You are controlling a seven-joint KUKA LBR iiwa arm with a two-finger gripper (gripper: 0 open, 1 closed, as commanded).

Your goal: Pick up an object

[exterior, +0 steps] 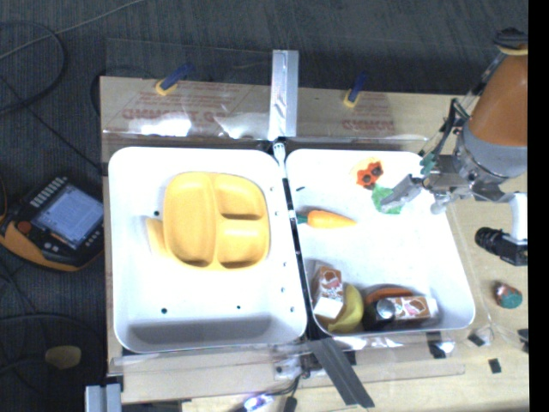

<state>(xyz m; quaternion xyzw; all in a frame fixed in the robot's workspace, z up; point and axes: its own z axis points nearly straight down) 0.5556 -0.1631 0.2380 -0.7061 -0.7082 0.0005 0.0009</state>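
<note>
Near edge of my right bin (459, 269): a pile packed against the front wall. A small brown packet (328, 287) leans on a yellow round fruit (346, 309), and a dark bottle with a red label (396, 307) lies on its side just beside it. No free room along that wall.

Mid bin: a toy carrot (329, 220) lies alone on its side, its green end toward the divider between the bins. White floor is bare around it, with clear space on all sides.

Far right corner: a small orange toy (369, 174) and a green piece (383, 202), near the back wall.

My gripper (401, 193) is over that green piece, close to the right rim. I can't tell whether it's apart or together, or whether anything is in it.

Left bin (137, 316): a yellow divided tray (214, 217), with bare floor near the front.

Table (489, 316) on my right carries small loose bits.
</note>
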